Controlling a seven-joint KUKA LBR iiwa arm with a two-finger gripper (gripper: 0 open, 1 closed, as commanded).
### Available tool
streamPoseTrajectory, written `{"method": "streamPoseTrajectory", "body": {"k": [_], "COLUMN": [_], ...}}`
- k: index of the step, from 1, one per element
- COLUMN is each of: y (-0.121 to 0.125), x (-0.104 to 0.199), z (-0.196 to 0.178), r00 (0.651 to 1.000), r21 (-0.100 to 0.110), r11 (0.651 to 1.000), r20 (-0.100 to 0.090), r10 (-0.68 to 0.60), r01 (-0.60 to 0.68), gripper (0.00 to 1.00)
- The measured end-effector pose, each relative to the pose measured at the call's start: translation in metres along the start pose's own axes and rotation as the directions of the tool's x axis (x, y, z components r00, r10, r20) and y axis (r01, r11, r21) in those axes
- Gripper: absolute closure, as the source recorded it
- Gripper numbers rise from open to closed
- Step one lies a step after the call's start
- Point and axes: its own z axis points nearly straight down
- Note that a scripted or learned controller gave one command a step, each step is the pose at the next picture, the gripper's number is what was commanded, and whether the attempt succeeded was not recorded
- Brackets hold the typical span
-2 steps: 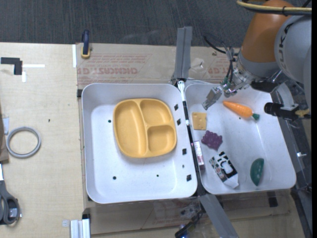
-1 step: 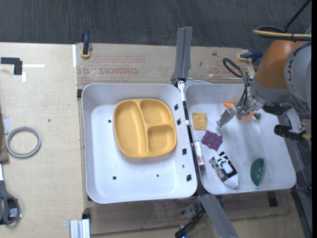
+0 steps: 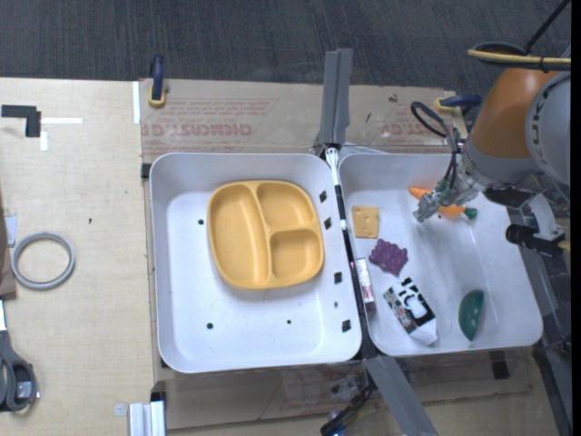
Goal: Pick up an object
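Note:
The right bin holds several small items: an orange carrot with a green tip, a yellow cheese square, a purple grape cluster, a black-and-white packet, a dark green oval piece and a thin pink stick along the left wall. My gripper reaches in from the right and sits low at the back of this bin, right over the carrot's left end, partly covering it.
A yellow divided plate lies in the left bin. A metal divider stands between the bins at the back. On the bench to the left lie a grey tape ring and scissors.

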Motion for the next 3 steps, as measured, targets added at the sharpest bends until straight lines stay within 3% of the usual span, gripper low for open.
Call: {"method": "streamPoseTrajectory", "body": {"k": [1,2,3], "y": [0.007,0.014,0.014], "x": [-0.026,0.019,0.019], "z": [0.010,-0.136,-0.135], "r00": [1.000,0.930,0.930], "r21": [0.000,-0.001,-0.001], "r11": [1.000,0.930,0.930], "r20": [-0.001,-0.001,-0.001], "r10": [-0.015,-0.368,-0.368], "r01": [0.015,0.368,0.368], "gripper": [1.00,1.00,0.00]}}
